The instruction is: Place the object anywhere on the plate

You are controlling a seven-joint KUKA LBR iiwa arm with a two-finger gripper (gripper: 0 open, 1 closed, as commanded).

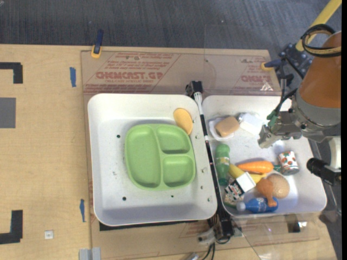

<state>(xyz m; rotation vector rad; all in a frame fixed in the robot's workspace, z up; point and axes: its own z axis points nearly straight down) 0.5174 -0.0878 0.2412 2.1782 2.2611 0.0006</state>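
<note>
The grey two-finger gripper [277, 130] is hovering over the right bin; the green three-compartment plastic plate [160, 156] is lying well left.

Matt green plastic plate [160, 156]; glossy white plastic bins [103, 145]; cardboard bench [43, 145].

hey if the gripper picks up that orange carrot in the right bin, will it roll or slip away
The carrot looks smooth and tapered, so it may slip in a pinch near its thin end. Its rounded shape suggests it could roll, though it lies wedged among other toys in the right bin, which should steady it. It is probably light plastic.
</note>
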